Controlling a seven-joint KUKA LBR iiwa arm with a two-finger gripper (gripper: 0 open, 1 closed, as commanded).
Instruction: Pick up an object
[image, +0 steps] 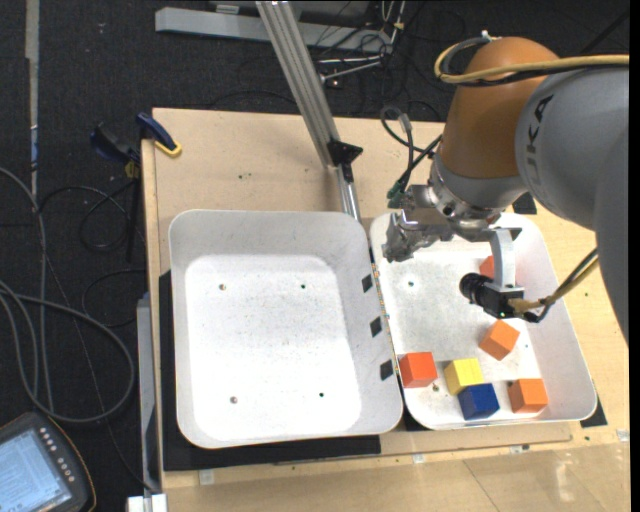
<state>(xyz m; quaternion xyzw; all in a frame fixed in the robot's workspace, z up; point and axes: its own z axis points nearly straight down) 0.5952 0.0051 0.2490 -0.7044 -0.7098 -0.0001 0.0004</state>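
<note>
Blocks: you have five in the right bin (565, 300), toward the frame's lower right: an orange cube (418, 369), a yellow cube (462, 375), a blue cube (479, 400), another orange cube (527, 395), and a tilted orange block (499, 340).
Gripper: you see the gripper (400, 243) at that bin's upper-left corner, under the orange-banded arm (500, 100).
Relation: blocks lie well apart from it, lower right.
Grip: you cannot tell its state.
Left bin (270, 320): white, centre-left.

white bins (200, 300); orange blocks (418, 368); yellow block (463, 375); blue block (479, 400); grey-orange arm (520, 110).
</note>
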